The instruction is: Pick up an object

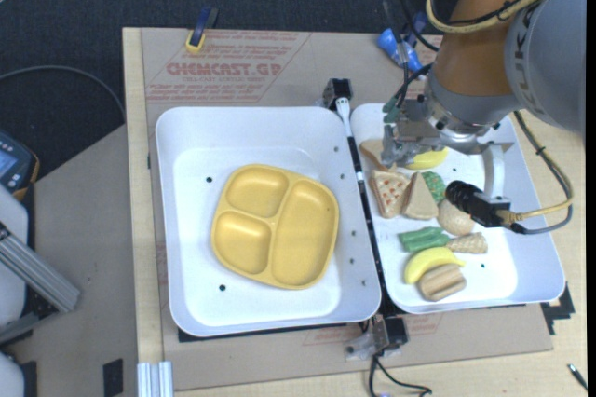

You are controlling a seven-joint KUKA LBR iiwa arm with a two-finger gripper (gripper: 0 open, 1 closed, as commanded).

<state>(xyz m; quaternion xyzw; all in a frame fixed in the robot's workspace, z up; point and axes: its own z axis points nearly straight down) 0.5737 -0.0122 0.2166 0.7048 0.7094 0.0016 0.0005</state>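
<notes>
Right now your gripper (402,146) sits low over the far end of the right bin (535,279), down among the toy food there. Its dark fingers look close together, but the wrist body hides too much of them, so you cannot tell whether they are parted or closed, nor whether anything sits between them. Just beside the fingertips you see a tan sandwich triangle (389,191), and on the other side a small yellow piece (427,160), possibly a lemon wedge, half tucked under the wrist. Nearer the camera lie a green pod (425,239), a banana (426,262) and a hot dog (442,282), the last two touching. A beige bread-like lump (455,218) rests beside a black cable fitting (474,202) that trails from the arm. Your left bin (182,162) holds a yellow divided plate (275,225), lying flat near its middle, well apart from the gripper. The orange band (480,22) shows above the wrist.
</notes>
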